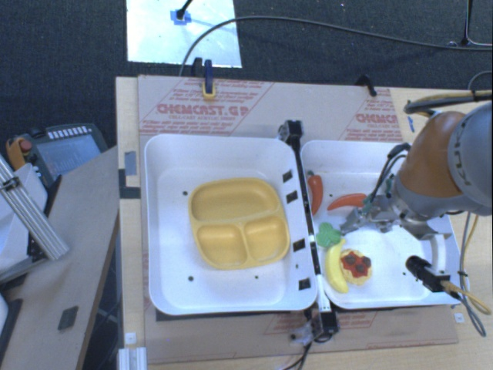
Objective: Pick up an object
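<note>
two white bins [223, 149], one yellow tray [235, 222], two red peppers [315, 193], one banana [335, 268], one broccoli [328, 234].

Glossy yellow plastic tray [235, 222] in smooth white plastic bin [166, 176]; matt cardboard [254, 106] beneath.

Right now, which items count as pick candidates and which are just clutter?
Pick candidates, all in the right white bin:
- yellow toy banana
- round toy pizza with red topping
- green toy broccoli
- two orange-red toy peppers
The gripper is above them.

Lying about:
- yellow three-compartment plastic tray, left white bin
- grey control pendant, side table
</note>
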Available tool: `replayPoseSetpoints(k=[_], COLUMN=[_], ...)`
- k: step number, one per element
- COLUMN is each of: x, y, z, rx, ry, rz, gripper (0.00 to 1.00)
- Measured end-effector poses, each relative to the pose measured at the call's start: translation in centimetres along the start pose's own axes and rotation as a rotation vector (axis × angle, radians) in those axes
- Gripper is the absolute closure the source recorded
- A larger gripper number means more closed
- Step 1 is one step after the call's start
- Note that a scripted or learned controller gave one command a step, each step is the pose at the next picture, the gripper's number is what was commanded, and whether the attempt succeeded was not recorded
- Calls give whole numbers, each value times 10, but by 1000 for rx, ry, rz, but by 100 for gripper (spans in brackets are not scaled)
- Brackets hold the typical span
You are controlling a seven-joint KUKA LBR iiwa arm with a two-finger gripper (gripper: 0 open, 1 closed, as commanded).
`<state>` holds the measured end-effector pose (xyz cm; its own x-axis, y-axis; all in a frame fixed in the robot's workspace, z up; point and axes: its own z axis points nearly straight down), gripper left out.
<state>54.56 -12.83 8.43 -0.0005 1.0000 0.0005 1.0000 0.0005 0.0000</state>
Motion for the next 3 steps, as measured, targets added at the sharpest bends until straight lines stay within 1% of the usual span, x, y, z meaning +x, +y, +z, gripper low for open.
replayPoseSetpoints(k=[1,2,3], x=[0,-6,-6], y=[1,4,6], z=[-11,-56,-121], rx=[-3,-6,-9], ry=[-1,-2,-3], rz=[0,0,-4], gripper=[100,100,100])
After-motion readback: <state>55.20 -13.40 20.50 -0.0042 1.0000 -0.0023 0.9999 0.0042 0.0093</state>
